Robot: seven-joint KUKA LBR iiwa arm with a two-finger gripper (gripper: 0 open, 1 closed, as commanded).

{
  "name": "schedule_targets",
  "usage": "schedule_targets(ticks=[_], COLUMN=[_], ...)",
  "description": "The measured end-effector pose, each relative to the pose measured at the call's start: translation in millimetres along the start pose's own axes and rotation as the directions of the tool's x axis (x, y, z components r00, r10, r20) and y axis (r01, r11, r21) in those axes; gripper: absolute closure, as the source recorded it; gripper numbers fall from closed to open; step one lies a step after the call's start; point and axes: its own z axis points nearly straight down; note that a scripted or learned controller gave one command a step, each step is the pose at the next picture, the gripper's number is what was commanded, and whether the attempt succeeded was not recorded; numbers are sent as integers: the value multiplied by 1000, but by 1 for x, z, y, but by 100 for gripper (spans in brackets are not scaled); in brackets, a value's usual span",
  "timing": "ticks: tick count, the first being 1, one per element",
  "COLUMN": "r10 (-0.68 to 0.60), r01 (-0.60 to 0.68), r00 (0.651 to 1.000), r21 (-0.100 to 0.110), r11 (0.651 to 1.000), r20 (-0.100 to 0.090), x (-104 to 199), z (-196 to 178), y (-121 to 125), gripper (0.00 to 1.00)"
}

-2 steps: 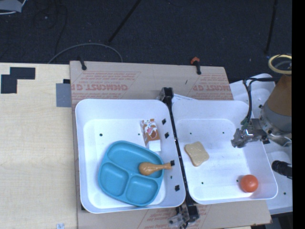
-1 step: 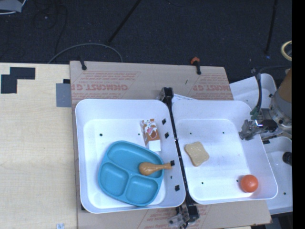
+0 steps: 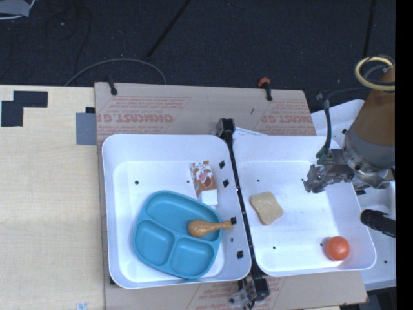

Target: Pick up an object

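Across two bins lie one plate [image 3: 171, 237], spoon [image 3: 208, 227], packet [image 3: 204, 175], bread slice [image 3: 266, 208], tomato [image 3: 336, 248]; fingers' [image 3: 315, 179] state unclear.

A dark carpeted floor [image 3: 193, 37], crossed by loose black cables [image 3: 116, 66], is seen behind a pale wooden bench [image 3: 45, 192]. A printed cardboard sheet [image 3: 200, 112] is held flat by clamps [image 3: 264, 86] at its far edge.
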Motion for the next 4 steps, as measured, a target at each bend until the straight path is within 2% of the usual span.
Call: schedule_targets(ticks=[1,2,4], r10=[-1,-2,0], r01=[1,2,0], r00=[1000,1000,1000], r21=[0,-1,2], r11=[1000,1000,1000], r20=[0,0,2], x=[59,120,209], z=[11,6,12], y=[8,11,17], gripper=[100,100,100])
